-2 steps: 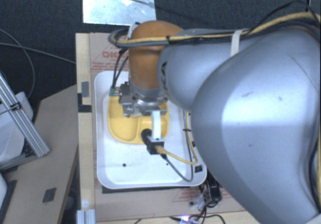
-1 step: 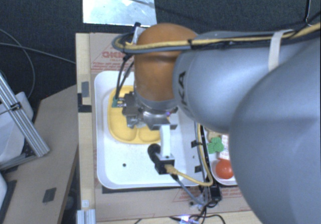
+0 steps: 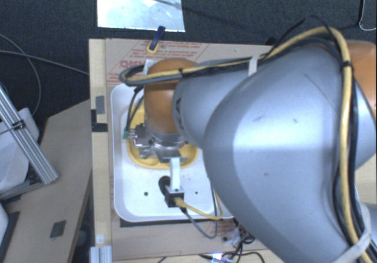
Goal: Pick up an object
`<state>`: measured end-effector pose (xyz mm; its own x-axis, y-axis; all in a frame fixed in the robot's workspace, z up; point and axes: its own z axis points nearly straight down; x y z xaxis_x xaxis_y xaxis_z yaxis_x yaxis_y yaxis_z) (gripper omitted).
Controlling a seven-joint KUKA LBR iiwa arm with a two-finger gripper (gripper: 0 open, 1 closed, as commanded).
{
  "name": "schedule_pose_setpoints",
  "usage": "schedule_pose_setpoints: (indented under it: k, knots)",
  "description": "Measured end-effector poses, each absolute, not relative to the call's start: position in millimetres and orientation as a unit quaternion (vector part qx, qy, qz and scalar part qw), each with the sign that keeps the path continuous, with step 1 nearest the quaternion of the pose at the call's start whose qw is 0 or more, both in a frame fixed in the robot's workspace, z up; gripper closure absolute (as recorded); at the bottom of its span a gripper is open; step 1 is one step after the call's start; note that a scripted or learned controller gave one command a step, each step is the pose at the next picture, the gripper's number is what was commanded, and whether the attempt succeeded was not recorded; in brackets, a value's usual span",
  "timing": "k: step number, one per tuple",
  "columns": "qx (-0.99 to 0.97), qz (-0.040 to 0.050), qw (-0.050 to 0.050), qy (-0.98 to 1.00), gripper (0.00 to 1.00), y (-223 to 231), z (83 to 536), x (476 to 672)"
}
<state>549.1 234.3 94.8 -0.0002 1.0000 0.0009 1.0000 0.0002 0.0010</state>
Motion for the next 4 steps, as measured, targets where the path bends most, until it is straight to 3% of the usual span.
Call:
schedule_pose_setpoints:
  k: [1,2,3,4]
  knots:
    - [0.707,0.0081,0.004,0.707,1.00,235.6,88.2,533.3]
    - [0.707,0.0087,0.004,0.707,0.00,235.9,89.1,534.1]
    - [0.712,0.0037,0.007,0.702,0.00,79.4,192.0,585.8]
    - [0.704,0.0039,0.002,0.710,0.00,141.1,159.4,661.0]
